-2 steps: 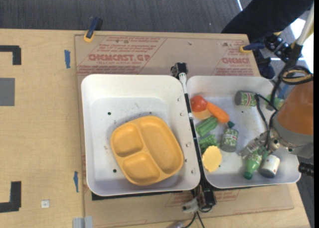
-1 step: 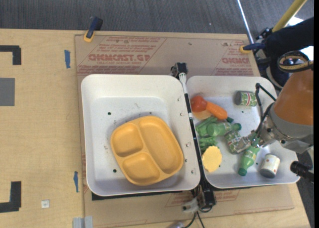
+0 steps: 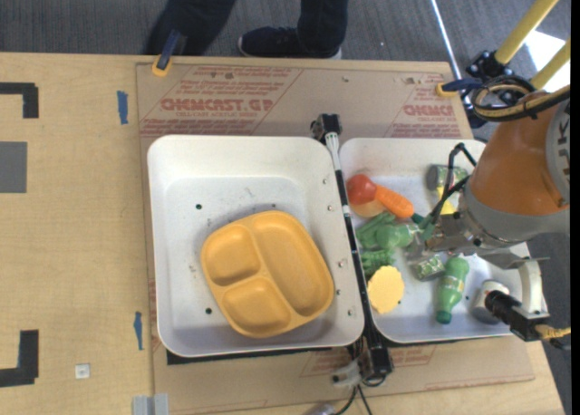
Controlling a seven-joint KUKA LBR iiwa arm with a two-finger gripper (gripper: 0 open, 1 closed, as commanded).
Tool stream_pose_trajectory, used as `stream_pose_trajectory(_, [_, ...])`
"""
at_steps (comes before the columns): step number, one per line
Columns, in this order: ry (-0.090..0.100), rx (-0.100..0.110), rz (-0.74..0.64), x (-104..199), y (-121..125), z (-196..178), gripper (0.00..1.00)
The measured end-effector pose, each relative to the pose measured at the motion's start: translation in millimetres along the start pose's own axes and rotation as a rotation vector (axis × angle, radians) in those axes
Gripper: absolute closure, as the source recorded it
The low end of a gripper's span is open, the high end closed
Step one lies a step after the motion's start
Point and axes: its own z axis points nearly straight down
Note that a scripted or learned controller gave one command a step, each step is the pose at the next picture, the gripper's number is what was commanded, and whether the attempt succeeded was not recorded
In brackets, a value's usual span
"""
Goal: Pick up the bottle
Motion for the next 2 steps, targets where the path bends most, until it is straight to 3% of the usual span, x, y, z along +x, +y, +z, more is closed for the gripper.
stream_pose_trajectory(1, [0.0, 0.0, 0.001, 0, 0, 0, 0.0])
stream_pose_trajectory(2, [-0.001, 0.001, 0.019, -111, 23, -38, 0.0])
